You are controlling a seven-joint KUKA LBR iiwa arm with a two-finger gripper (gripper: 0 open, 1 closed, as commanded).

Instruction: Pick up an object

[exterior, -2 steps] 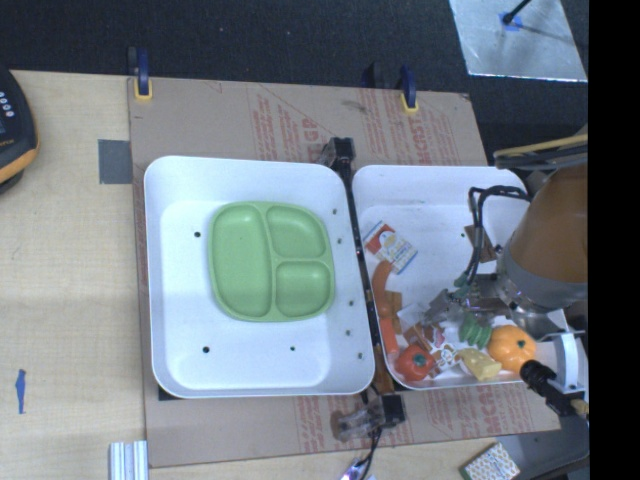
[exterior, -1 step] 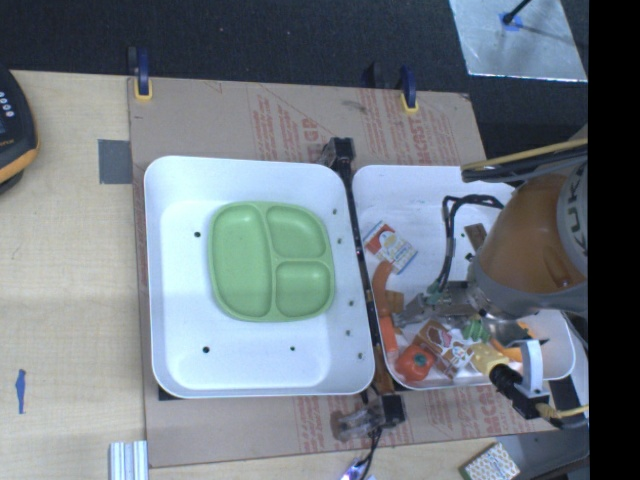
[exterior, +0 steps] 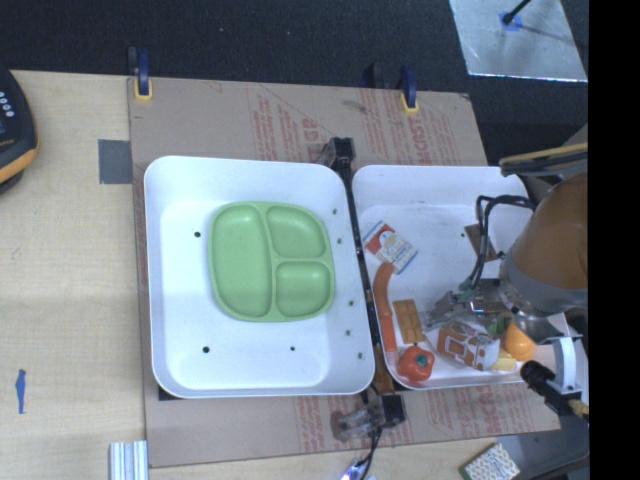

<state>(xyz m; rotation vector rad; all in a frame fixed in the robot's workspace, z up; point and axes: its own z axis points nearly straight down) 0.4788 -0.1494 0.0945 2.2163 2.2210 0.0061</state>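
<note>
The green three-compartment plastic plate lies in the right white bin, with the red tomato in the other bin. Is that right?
Not quite. The camera view shows the green three-compartment plastic plate in the left white bin; the red tomato lies in the right white bin.

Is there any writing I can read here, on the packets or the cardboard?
Cardboard sheet: red print in rows, too blurred to read.
Small packet: red and blue print, unreadable.
Orange carton: white markings, unreadable.
Device at the left edge: buttons, no legible marks.
No text can be read.
</note>
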